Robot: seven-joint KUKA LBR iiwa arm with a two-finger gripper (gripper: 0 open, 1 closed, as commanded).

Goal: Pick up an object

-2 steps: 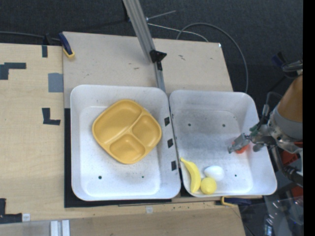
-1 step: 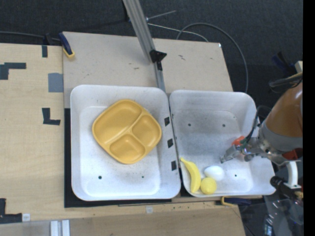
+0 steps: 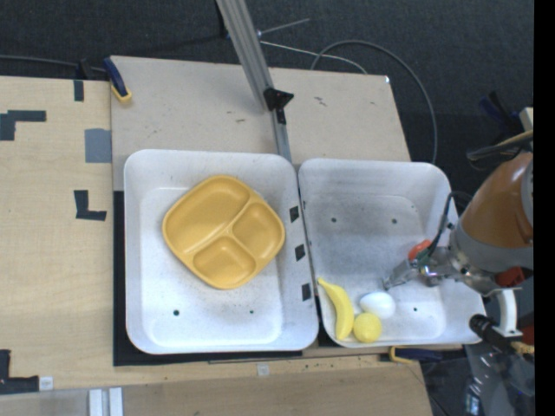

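Note:
A yellow banana (image 3: 336,307), a white egg-shaped object (image 3: 376,302) and a small yellow ball (image 3: 367,327) lie together near the front edge of the right bin (image 3: 364,180). My gripper (image 3: 404,273) reaches in from the right, low over the bin floor, just right of and above the white object. A small red-orange part (image 3: 421,250) shows on the gripper body. Nothing is visible between the fingers.
The left bin (image 3: 147,310) holds a yellow divided plate (image 3: 224,230). A metal pole (image 3: 247,50) slants across the bench behind the bins. The arm's orange band (image 3: 503,211) sits at the right edge of the right bin.

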